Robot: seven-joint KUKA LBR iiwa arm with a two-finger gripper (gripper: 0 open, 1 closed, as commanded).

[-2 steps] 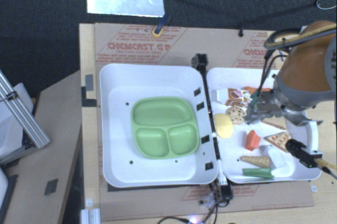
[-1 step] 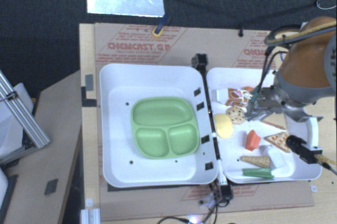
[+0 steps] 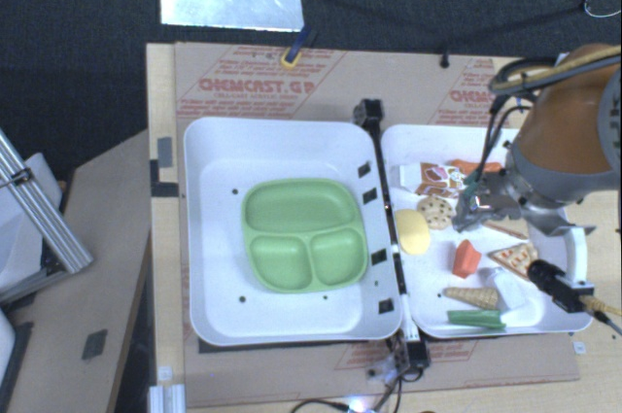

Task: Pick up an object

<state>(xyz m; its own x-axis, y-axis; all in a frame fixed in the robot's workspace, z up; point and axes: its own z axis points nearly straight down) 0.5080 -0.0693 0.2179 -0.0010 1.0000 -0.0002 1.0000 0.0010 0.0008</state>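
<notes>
My gripper (image 3: pixel 473 210) hangs over the middle of the right bin (image 3: pixel 408 149), reaching in from the right under the grey and orange arm. Just left of it lies a chocolate-chip cookie (image 3: pixel 436 210). A yellow lemon-like piece (image 3: pixel 412 231) sits lower left, against the bin's left wall. A red-orange piece (image 3: pixel 466 258) lies right below the gripper, and a pizza slice (image 3: pixel 513 258) is to its lower right. An ice cream cone (image 3: pixel 472 296) and a green bean pod (image 3: pixel 476 318) lie near the front wall. Nothing shows in the gripper's hold.
The left bin (image 3: pixel 209 207) holds a green divided plate (image 3: pixel 303 234). A printed food card (image 3: pixel 439 176) lies at the back of the right bin. A white piece (image 3: pixel 510 290) rests by the cone. The arm's black attachment (image 3: pixel 556 283) overhangs the bin's right front corner.
</notes>
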